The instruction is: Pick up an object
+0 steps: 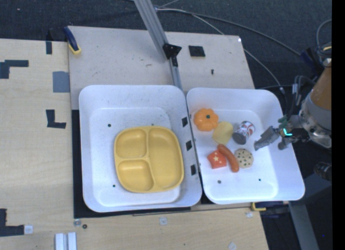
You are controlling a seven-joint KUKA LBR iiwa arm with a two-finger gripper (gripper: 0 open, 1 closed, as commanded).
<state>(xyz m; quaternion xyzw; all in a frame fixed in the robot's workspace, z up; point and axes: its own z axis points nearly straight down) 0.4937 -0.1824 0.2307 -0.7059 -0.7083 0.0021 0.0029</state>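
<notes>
A pale wooden tabletop [135, 60] is lying under even light, with dark carpeted floor [242, 6] showing beyond its far edge. Dark tape patches [60, 81] are sticking to the tabletop's left part. A grey metal pole [148, 14] is slanting across its far side, and thin cables [215, 25] are trailing over the floor beside it.

Arm [322, 101] cut off at right edge — upper links out of frame. Small grey-and-red item [243, 131] in right bin [269, 187] — identity indeterminate, too small.
</notes>
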